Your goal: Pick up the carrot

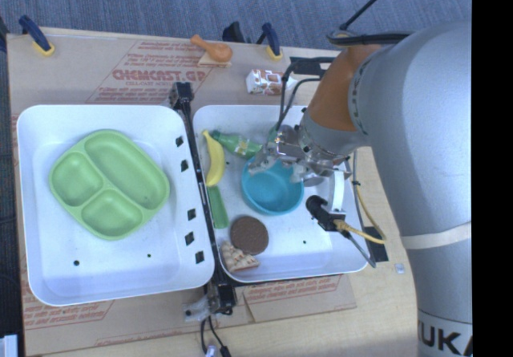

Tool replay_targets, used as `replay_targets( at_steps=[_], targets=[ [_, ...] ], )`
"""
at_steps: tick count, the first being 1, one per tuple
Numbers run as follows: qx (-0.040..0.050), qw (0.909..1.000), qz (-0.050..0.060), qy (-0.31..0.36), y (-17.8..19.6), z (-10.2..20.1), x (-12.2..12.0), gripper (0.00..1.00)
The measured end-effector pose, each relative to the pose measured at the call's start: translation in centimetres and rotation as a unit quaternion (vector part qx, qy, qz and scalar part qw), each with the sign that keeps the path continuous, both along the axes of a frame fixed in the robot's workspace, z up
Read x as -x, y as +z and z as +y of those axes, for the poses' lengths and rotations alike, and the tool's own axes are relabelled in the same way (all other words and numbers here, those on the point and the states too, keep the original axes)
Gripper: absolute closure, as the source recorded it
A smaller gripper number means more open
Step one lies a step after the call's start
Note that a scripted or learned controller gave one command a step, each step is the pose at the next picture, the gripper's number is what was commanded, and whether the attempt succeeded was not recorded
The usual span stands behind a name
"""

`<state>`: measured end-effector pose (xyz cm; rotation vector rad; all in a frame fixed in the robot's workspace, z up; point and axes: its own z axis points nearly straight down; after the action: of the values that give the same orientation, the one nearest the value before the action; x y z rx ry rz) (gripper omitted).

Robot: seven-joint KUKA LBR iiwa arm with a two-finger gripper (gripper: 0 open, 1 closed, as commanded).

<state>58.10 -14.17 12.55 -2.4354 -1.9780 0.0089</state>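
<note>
My gripper [282, 156] hangs low over the right bin [346, 261], at the far rim of a blue bowl [272, 191] and next to a green bottle [236, 144]. The grey arm [401, 131] covers the bin's right side. A small orange item [213, 48], rounded at one end, lies on the bench behind the bins. Whether it is the carrot I cannot tell.
The right bin also holds a yellow banana [214, 159], a green stick [217, 204], a brown round cookie [248, 233] and a tan cracker [239, 257]. A green divided plate [108, 183] lies in the left bin [32, 267]. A small packet [264, 81] sits behind.
</note>
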Motion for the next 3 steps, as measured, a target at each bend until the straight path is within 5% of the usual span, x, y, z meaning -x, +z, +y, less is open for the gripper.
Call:
replay_targets(
  at_steps=[1,2,3],
  targets=[
    [-0.0013,0.9941,0.001,-0.108,-3.3,3.7,4.8,0.0],
    [0.0016,0.9959,-0.005,-0.09,6.0,-1.8,-3.5,0.0],
    [0.0007,0.998,-0.004,0.064,16.2,0.3,-7.7,0.0]
  ],
)
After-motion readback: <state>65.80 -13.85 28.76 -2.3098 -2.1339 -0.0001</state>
